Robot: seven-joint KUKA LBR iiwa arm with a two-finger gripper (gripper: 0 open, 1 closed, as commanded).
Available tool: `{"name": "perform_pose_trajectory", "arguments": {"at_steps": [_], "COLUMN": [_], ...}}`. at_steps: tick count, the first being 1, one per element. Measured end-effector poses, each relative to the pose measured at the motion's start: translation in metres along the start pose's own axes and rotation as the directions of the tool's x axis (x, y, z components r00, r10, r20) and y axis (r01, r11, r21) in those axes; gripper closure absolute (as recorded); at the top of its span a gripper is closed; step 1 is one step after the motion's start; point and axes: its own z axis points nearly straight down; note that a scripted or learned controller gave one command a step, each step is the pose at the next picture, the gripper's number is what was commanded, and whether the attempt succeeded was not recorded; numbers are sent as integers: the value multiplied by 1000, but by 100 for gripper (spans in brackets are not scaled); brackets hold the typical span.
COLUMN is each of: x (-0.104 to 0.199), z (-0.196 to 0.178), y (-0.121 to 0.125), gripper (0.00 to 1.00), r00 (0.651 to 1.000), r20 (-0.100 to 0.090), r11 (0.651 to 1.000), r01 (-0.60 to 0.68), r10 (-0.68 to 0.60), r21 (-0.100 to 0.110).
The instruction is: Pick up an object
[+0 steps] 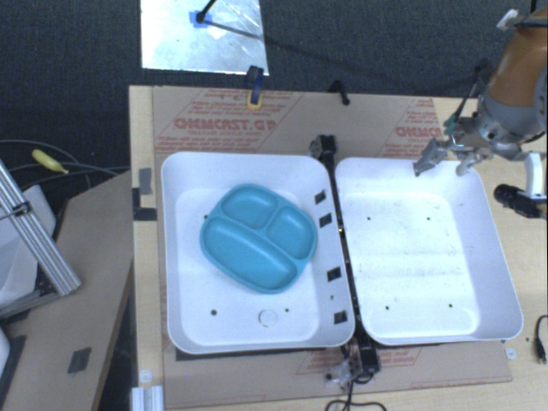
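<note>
The tool is held spread and empty above the right bin's far rim; the blue plate lies in the left bin, well apart.

The bench bears two white bins side by side.

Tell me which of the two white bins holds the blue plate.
The left bin: the blue divided plate lies in it. The right bin lies nearer the tool.

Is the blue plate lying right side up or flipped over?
Right side up. The plate lies flat in the left bin, its three compartments facing the camera.
</note>
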Motion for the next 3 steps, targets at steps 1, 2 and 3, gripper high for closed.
{"name": "perform_pose_trajectory", "arguments": {"at_steps": [1,2,3], "x": [-30,-28,82], "z": [93,110,49], "y": [-40,-102,-89], "gripper": [0,0,0], "r00": [1000,1000,1000], "r20": [-1,-2,-5], "r11": [1000,1000,1000], "r01": [-5,-4,12], "r10": [5,4,-12], "r21": [10,8,-5]}}
